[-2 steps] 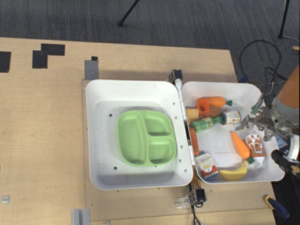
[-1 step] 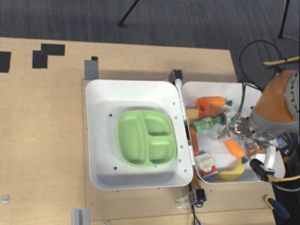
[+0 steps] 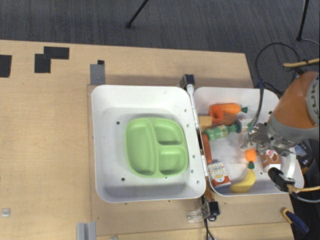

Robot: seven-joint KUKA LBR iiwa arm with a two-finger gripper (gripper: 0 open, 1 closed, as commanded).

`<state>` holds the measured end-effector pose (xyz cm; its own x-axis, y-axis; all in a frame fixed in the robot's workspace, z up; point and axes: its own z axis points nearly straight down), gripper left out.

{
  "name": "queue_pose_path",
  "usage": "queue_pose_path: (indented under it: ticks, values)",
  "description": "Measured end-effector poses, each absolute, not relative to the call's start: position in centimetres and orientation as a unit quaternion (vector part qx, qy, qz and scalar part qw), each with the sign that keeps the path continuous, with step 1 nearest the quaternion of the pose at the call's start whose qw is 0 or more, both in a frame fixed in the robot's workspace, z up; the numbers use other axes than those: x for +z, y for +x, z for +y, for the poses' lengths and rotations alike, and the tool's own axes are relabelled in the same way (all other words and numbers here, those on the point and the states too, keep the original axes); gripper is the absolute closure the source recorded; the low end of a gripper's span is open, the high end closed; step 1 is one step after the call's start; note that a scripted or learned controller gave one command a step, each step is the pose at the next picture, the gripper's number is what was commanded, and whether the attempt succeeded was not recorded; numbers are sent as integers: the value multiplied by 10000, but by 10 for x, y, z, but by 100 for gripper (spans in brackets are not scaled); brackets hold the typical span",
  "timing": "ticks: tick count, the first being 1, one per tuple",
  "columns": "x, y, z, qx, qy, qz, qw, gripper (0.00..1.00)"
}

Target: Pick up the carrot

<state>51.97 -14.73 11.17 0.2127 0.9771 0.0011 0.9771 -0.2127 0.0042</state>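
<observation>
Carrot is lying at the far end of the right bin, well beyond the hand, which is hovering over a small orange piece; whether it is apart or together cannot be told. Approach step: the next move is calling for travel to the carrot.
</observation>
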Motion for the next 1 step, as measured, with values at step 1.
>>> queue_pose_path:
  ticks: [1]
  values:
    - [186, 565, -72, 23, 7679, 6406, 8, 100]
